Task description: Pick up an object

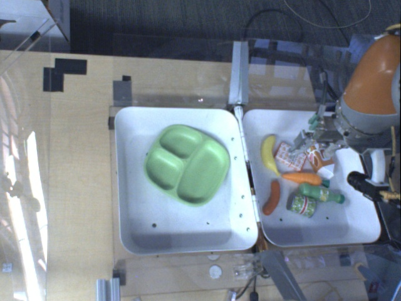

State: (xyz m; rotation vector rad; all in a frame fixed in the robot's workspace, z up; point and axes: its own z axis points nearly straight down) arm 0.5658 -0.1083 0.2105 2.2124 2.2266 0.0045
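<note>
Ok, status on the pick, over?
Gripper low over right bin, nothing seen held. Toy food clustered beneath: banana, carrot, sausage. Green divided plate in left bin.

A: Colours are recorded: both bins (125,231) white; divided plate (187,165) pale green; banana (269,153) yellow.

B: Carrot (302,178) noted as orange, sausage (271,197) red-brown, bottle (321,194) green, can (302,204) green with a patterned label. Carton (289,157) is marked red on white. Arm band (374,77) orange.
</note>
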